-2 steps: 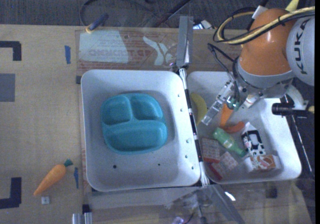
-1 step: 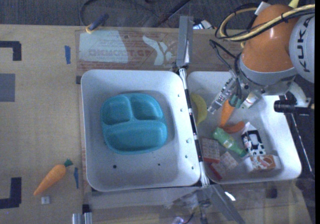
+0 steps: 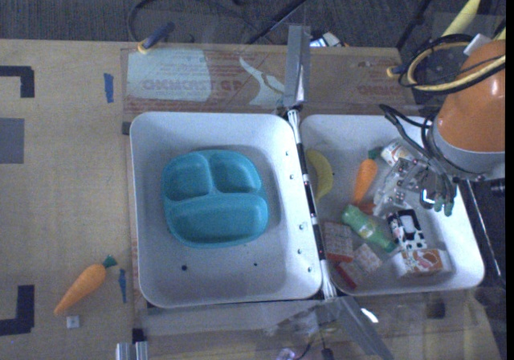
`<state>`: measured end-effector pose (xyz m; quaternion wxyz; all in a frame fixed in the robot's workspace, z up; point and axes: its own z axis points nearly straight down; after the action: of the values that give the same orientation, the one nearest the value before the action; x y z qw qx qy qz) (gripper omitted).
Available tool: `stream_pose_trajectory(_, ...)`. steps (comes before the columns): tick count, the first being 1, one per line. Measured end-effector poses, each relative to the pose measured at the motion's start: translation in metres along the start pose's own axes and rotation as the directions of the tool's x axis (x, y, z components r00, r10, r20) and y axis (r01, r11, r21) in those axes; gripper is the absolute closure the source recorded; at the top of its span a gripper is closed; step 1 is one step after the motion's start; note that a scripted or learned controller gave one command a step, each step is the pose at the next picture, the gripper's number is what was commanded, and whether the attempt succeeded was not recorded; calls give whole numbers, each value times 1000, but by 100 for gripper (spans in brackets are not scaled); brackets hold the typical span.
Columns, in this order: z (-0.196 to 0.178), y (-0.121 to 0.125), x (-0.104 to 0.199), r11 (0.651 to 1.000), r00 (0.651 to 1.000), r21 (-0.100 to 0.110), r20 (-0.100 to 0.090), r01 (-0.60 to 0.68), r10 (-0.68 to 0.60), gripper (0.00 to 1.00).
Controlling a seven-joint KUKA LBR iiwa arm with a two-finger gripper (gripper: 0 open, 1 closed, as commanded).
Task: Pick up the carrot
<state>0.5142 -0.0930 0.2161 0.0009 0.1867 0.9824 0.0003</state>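
A small orange carrot (image 3: 365, 178) with a green top lies tilted in the right bin (image 3: 470, 250), near its middle. My gripper (image 3: 414, 186) hangs over the same bin, just right of the carrot and apart from it, with nothing seen in its grasp. The arm's orange band (image 3: 475, 113) sits above it at the right. A second, larger carrot (image 3: 80, 287) lies on the wooden bench outside the bins, at the lower left.
The left bin (image 3: 152, 270) holds a blue divided plate (image 3: 215, 197). In the right bin, a yellow banana (image 3: 321, 173) lies by the left wall, with a green bottle (image 3: 367, 225), a small carton (image 3: 421, 259) and snack packets (image 3: 339, 242) along the front.
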Motion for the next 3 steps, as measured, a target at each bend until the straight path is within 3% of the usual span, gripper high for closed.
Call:
stream_pose_trajectory(1,-47,-69,9,999,999,0,4,48,-48,100)
stream_pose_trajectory(2,-47,-68,9,999,999,0,4,49,-49,0)
stream_pose_trajectory(3,-47,-68,9,999,999,0,4,49,-49,0)
